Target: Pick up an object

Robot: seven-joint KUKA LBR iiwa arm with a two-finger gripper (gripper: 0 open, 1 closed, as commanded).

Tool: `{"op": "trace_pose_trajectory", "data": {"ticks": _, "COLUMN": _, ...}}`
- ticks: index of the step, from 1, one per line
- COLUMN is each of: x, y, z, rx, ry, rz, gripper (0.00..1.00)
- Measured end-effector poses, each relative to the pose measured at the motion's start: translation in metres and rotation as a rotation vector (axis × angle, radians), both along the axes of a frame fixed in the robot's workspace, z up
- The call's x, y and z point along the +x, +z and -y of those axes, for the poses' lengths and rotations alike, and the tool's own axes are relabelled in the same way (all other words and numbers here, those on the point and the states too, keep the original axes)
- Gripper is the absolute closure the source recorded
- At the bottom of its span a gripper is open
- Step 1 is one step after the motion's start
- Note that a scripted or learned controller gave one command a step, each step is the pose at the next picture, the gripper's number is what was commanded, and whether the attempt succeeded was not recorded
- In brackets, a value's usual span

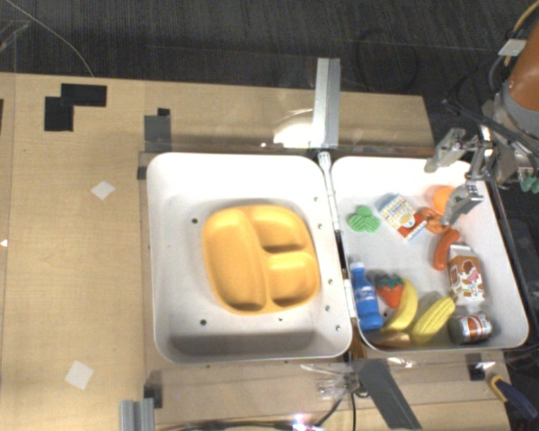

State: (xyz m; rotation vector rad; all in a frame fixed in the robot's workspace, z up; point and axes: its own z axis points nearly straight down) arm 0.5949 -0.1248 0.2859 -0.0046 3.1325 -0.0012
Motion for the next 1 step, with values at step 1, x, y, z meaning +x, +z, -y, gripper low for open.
{"op": "trace_pose_trajectory", "data": {"ticks": 1, "x": 0.0448, "y": -0.0240, "z": -0.0469, "rx": 0.001, "ry": 0.153, "rz": 0.000, "gripper": 0.00}}
